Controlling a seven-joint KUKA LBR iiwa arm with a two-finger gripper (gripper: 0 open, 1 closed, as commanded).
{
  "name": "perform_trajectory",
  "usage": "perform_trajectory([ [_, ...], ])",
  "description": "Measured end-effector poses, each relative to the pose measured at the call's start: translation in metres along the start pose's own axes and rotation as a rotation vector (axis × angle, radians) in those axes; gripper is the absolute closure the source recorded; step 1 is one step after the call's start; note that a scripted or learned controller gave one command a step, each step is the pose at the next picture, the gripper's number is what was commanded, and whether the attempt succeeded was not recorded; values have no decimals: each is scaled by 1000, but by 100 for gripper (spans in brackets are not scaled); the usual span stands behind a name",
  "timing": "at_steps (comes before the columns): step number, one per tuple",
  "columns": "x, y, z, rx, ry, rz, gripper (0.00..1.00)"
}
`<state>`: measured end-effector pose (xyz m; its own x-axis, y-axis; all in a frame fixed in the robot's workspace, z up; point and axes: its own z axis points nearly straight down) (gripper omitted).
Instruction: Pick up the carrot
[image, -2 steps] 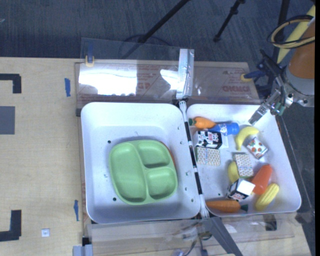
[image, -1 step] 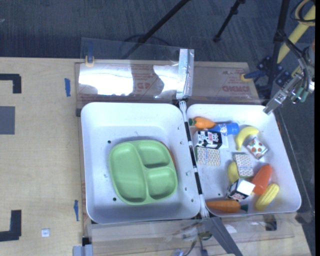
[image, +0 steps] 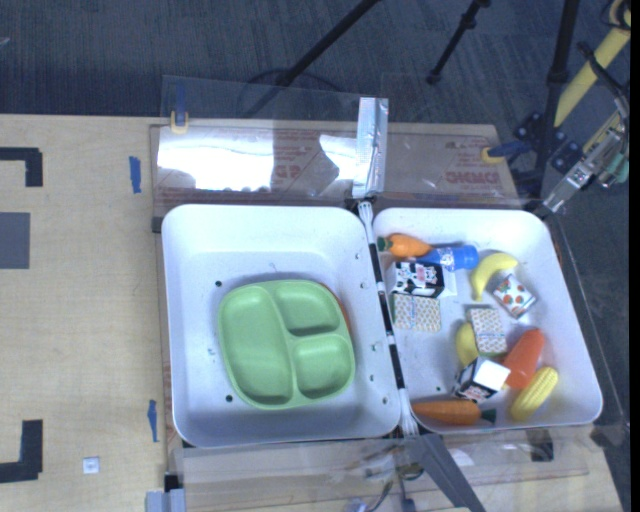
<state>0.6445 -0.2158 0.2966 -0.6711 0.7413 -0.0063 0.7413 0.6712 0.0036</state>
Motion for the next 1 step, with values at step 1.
perform_trajectory([
  [1,12,0,-35,0,-1,98,100],
])
